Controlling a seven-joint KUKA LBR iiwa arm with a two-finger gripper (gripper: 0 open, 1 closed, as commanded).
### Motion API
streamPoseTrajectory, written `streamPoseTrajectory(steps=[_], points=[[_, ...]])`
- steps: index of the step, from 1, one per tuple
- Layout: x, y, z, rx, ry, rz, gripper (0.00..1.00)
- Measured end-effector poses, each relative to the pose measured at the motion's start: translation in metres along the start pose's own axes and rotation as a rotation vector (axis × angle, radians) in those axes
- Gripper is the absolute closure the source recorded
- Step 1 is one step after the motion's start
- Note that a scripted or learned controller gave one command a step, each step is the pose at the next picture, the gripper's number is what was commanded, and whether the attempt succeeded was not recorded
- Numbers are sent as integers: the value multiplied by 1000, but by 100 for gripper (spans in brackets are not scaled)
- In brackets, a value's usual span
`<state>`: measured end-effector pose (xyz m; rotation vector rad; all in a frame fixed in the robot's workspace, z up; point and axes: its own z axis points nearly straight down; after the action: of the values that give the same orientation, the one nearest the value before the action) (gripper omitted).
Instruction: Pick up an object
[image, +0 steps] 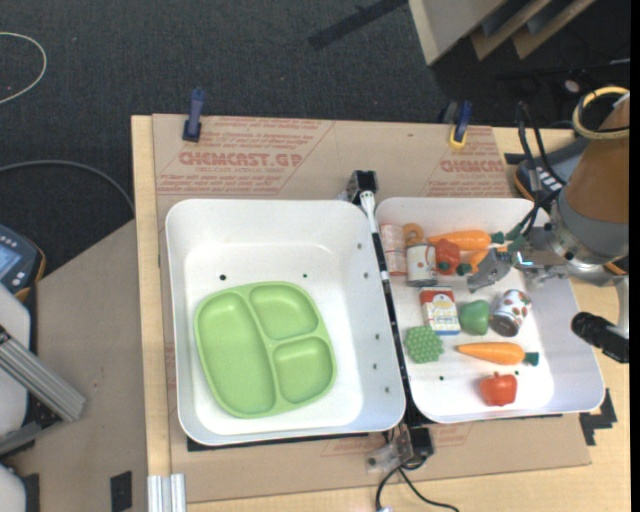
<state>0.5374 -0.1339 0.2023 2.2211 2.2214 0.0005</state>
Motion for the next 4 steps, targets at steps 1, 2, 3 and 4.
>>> streamPoseTrajectory(steps=[1,2,3,4], points=[[24,-61,122,7,3,2,0],[23,-58,107,-2,-1,2,100],[37,-56,-1,-11,-2,-3,100],[46,-56,-97,-12,-2,-3,100]])
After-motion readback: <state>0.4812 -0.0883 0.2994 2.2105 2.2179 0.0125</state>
